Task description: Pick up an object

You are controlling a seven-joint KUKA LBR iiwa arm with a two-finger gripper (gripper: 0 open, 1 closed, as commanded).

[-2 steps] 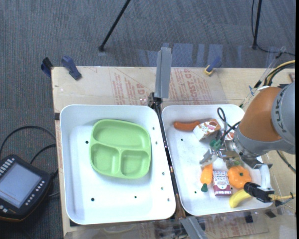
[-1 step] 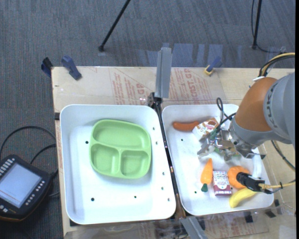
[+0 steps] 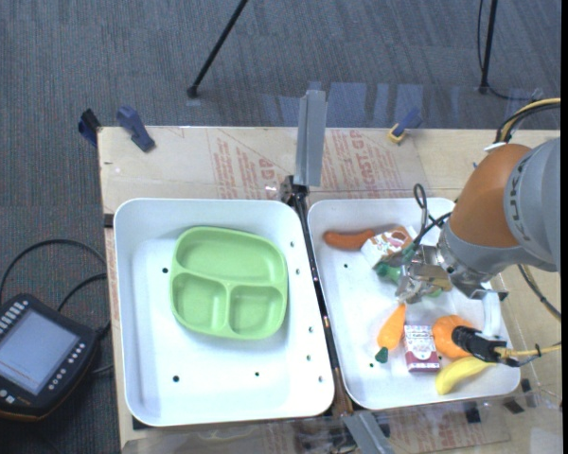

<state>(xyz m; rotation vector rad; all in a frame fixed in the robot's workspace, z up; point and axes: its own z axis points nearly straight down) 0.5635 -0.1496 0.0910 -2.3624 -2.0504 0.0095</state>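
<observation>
banana (image 3: 459,374) front right bin | red carton (image 3: 420,349) print unreadable | fingers (image 3: 418,287) over carrot (image 3: 391,327), state unclear

Arm (image 3: 511,211) reaches from right (wrist bent down), jaws low.

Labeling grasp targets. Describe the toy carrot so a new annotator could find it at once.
Look in the right-hand white bin, toward its front half, just below the gripper. The carrot lies tilted, its dark green tip pointing down-left. It is slimmer than the round orange and sits left of the red-and-white box.
</observation>
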